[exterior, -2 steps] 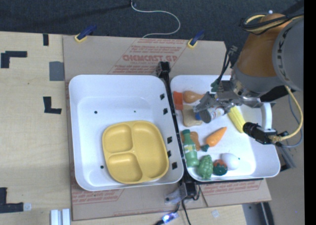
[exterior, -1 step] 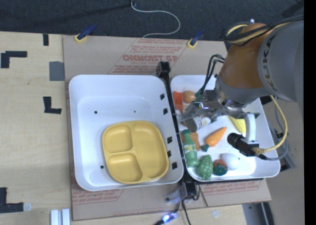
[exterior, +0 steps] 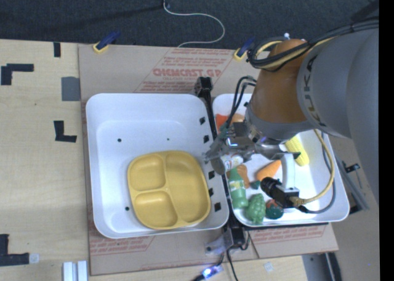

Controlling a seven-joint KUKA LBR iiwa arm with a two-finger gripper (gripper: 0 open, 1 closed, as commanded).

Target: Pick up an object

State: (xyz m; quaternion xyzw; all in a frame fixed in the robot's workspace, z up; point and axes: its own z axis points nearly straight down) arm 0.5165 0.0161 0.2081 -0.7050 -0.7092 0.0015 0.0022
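Camera view: gripper (exterior: pixel 223 150) low over the right bin's (exterior: pixel 335 212) left edge, beside the divider; finger spread cannot be told, nothing seen held. Toy pile just below and right of it: green bottle-like toy (exterior: pixel 236 186), long axis up-down, nearest; orange carrot-like piece (exterior: pixel 269 167) beyond. Left bin (exterior: pixel 104 126): yellow divided plate (exterior: pixel 168 188).

The arm (exterior: pixel 345 82) is cased in smooth grey, with dark lettering printed on its side. An orange band (exterior: pixel 280 92) is wrapped above the wrist. Black and yellow cables (exterior: pixel 274 52) are looped over it. The gripper (exterior: pixel 229 150) is built of dull metal.
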